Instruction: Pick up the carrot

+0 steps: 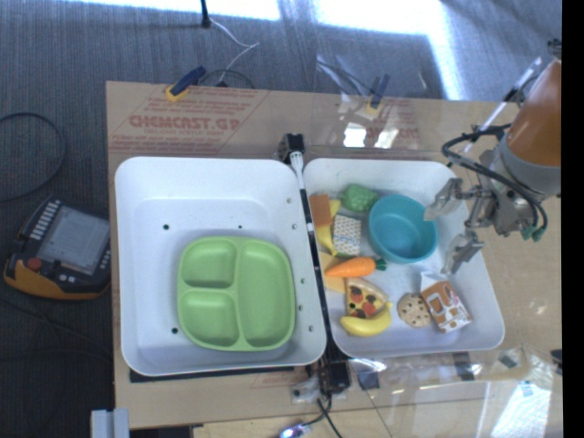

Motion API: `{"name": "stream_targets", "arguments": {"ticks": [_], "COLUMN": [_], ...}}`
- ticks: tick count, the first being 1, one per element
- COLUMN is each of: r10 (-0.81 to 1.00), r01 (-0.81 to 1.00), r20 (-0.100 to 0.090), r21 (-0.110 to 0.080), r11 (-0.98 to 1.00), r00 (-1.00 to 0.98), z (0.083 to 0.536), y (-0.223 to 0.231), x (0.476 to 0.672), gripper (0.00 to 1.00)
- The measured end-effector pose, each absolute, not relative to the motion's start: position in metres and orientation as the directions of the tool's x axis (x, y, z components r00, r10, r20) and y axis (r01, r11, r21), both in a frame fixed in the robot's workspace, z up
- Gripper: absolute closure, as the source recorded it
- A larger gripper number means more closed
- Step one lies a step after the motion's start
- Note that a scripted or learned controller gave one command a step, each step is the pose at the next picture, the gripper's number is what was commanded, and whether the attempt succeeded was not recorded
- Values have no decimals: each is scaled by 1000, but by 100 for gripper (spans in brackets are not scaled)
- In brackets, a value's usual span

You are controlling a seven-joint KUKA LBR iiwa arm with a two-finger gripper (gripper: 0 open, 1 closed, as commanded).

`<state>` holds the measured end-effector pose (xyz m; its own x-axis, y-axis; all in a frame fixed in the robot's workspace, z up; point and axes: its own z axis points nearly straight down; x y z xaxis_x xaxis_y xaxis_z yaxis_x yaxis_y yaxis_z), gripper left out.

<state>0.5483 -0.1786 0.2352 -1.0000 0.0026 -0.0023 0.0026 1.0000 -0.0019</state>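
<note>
Grey metal fingers [459, 224] are seen spread apart above the right side of the right-hand bin [488, 322], with nothing held between them and nothing touched. One finger lies near the upper right edge of the blue bowl [401, 229], the other just beside the bowl's lower right edge; the bowl is taken as the landmark for what follows.

Left of and slightly below the bowl, near its lower left rim, the carrot [350, 267] is found lying on its side, orange with a small green tip pointing towards the bowl. It is well apart from the fingers, with the bowl between them.

It appears to be a toy, so it is judged to be light, stiff and rather smooth, with a tapering body that could slip out of a hold near the thin end. A hold across the thick middle, square to its length, is judged safest.

Below the carrot a pizza slice [364, 297] and a banana [367, 325] are crowded close. A green divided plate [236, 292] sits in the left bin, far left of the bowl. Both bins rest on the worktop [182, 121].
</note>
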Motion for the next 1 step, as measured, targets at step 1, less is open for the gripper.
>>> {"name": "stream_targets", "arguments": {"ticks": [1], "r10": [109], "r01": [109], "r20": [0], "r21": [2], "r11": [994], "r00": [-994], "z": [214], "y": [-106], "x": [577], "gripper": [0]}}
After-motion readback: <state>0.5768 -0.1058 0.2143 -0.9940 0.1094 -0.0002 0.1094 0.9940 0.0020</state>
